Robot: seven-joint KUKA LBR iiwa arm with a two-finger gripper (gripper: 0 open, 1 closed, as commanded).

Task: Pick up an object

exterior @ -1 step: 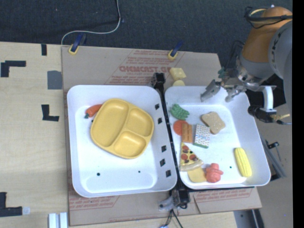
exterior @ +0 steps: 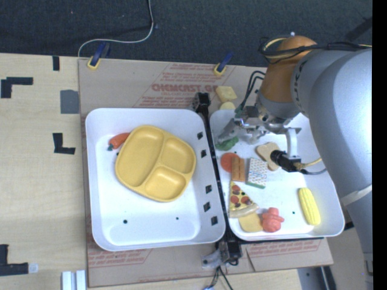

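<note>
grey arm (exterior: pixel 338 101) over right bin (exterior: pixel 326 225) — pincer (exterior: pixel 233 132) low by green toy (exterior: pixel 227 142), grip unclear

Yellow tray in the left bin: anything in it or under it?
The tray's three compartments hold nothing. An orange-red toy pokes out from under its upper-left edge, on the left bin floor; the rest of the toy, and anything else beneath the tray, is covered.

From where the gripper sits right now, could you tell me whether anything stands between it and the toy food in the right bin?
Nothing visible does. The gripper is low at the right bin's far left corner, over a green piece, with other toy food close below it.
</note>
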